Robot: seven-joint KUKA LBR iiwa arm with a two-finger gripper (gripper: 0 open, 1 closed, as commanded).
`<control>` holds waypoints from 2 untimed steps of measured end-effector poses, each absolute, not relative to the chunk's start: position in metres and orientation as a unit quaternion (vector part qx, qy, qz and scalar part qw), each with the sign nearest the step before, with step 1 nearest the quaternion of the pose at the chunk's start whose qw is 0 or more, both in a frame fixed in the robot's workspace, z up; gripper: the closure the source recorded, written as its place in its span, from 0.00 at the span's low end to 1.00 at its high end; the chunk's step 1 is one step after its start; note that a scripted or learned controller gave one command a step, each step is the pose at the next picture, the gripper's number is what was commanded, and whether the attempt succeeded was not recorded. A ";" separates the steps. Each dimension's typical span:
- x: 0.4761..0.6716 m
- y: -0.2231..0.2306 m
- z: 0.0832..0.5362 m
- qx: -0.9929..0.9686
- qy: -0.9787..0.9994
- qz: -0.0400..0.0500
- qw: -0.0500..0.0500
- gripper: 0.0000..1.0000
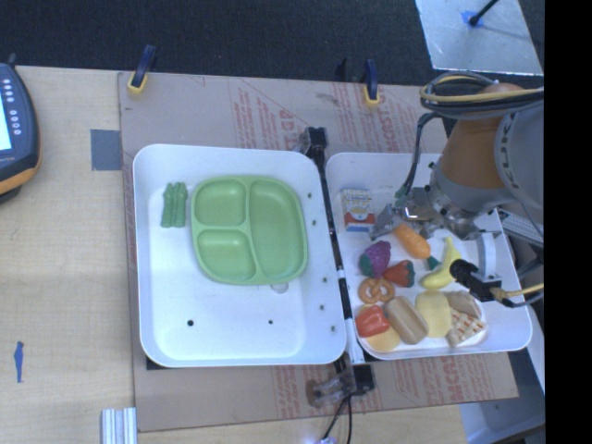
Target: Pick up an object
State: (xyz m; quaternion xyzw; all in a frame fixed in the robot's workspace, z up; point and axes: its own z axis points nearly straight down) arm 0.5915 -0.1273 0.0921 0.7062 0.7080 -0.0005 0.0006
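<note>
— While the arm (481, 155) hangs over the right bin (518, 336), is anything lifted yet?

— No. Every toy lies in the bin; the carrot (411, 241) sits right at the gripper (407, 218), but I cannot tell how its fingers stand.

— So the grasp and the lift are left?

— By my reckoning, yes.

— Room?

— Tight. Food crowds the bin's lower half, with the banana (446, 262) just beside the carrot. The left bin (231, 336) has bare floor around the green tray (250, 229).

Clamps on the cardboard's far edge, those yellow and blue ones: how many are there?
2. One clamp grips the far edge above the left bin; the other clamp sits above the right bin's near corner. None look hidden.
</note>
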 end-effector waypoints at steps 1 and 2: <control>0.591 -0.127 0.103 0.705 0.709 -0.002 0.000 1.00; 0.567 -0.054 0.197 0.703 0.711 0.002 0.000 1.00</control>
